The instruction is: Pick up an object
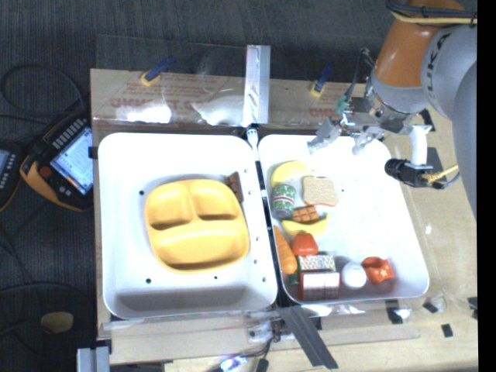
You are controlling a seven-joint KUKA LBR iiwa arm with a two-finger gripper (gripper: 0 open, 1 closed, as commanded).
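Hand (342, 139): open, gripping nothing, upper right of frame above right bin (403, 231) rim.
Done: nothing lifted.
Left: descend, grasp an item, perhaps the bread slice (319, 191).

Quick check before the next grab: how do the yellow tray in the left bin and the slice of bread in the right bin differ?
The yellow tray is far larger than the bread slice, taking up much of the left bin. The tray is glossy yellow with moulded compartments; the bread slice is pale tan and flat. The tray lies alone on the bin floor, while the bread slice rests among other toy foods in the right bin. Both lie flat, away from the gripper.
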